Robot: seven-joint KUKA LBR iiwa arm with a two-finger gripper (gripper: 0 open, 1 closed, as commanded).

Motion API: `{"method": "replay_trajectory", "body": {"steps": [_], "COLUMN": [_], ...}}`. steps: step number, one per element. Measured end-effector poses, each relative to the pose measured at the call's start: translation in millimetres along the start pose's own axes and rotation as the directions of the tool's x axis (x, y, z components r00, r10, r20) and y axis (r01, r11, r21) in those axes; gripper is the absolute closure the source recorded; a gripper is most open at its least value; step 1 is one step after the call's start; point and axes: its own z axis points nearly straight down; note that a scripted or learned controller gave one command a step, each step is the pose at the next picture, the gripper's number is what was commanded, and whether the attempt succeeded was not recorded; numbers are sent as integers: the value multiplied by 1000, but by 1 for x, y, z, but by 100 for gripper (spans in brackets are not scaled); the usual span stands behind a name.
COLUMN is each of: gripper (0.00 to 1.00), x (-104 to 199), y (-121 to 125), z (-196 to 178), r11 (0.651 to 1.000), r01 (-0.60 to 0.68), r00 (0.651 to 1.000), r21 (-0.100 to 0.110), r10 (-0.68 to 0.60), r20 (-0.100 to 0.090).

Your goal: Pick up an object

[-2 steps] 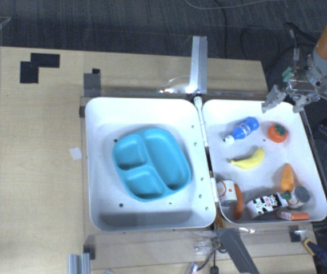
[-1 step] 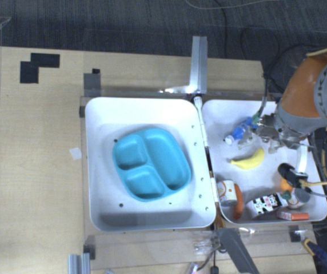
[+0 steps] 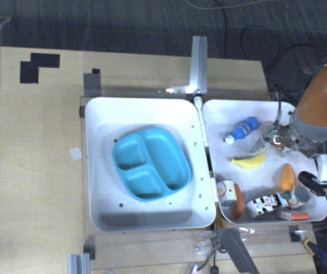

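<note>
The right bin [image 3: 212, 153] holds several small objects. A clear bottle with a blue label [image 3: 242, 129] lies near its back, and a yellow banana [image 3: 250, 161] lies just in front of it. An orange carrot-shaped piece [image 3: 287, 177] sits toward the right. A small can [image 3: 227, 191], a brown sausage-like piece [image 3: 238, 201] and a patterned box [image 3: 266, 203] lie along the front wall. My gripper [image 3: 276, 136] hangs over the bin's back right part, just right of the bottle and above the banana. Nothing shows between its fingers.
The left bin [image 3: 98, 170] holds a blue divided plate [image 3: 150, 162]. A metal post [image 3: 199, 61] stands behind the wall between the bins. The grey arm with its orange band [image 3: 321, 101] covers the right bin's far right side. Cables [image 3: 249, 4] lie on the dark floor behind.
</note>
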Motion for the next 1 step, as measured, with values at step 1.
{"method": "replay_trajectory", "body": {"steps": [1], "gripper": [100], "x": [2], "y": [3], "z": [-13], "r11": [1000], "r01": [1], "r00": [1000], "r21": [-8], "r10": [-1], "r20": [-2]}}
